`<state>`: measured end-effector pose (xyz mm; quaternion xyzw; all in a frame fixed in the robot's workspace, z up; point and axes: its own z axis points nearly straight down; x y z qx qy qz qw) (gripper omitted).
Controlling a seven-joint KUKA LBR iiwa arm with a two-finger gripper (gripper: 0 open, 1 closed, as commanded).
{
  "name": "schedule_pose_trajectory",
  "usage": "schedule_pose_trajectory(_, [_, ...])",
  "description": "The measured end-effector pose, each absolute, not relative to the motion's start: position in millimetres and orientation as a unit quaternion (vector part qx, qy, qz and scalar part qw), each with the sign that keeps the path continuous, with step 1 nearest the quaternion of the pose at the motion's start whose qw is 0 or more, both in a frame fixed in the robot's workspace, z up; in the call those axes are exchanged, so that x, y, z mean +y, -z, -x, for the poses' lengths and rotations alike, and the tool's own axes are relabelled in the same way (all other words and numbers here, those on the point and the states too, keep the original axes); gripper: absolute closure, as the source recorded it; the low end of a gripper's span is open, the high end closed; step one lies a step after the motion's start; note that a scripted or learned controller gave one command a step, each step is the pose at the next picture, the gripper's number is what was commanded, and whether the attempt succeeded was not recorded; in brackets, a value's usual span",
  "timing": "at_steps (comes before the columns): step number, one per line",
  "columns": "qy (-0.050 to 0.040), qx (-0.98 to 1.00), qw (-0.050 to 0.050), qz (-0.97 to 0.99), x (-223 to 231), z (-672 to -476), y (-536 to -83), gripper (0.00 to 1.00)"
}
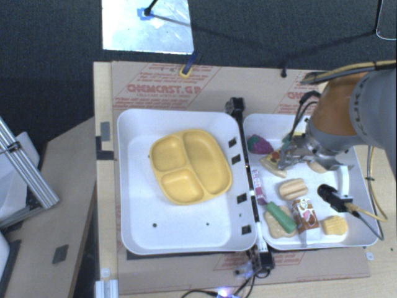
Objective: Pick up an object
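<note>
We see the arm (356,113) reaching in over the right bin (360,228), its gripper (284,160) low among the toy food there. We cannot tell from this angle how the gripper stands or whether anything is in it. Directly beneath it lies a pale slice of toy food (272,162), which seems to touch the tip, though we cannot be sure. Just to the gripper's left sits a purple piece with a green end (260,144). Below the gripper rests a tan bread roll (293,188), and further below are a green piece (280,219), a small red and white packet (304,213) and a yellow waffle-like piece (335,226). Well to the gripper's left, the left bin (133,228) carries a yellow divided plate (189,165).
</note>
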<state>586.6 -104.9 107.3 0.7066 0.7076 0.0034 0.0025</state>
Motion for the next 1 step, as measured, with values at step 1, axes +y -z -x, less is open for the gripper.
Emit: schedule_pose_trajectory(1, [-0.002, 0.709, 0.003, -0.706, -104.3, -596.6, -154.9, 1.0])
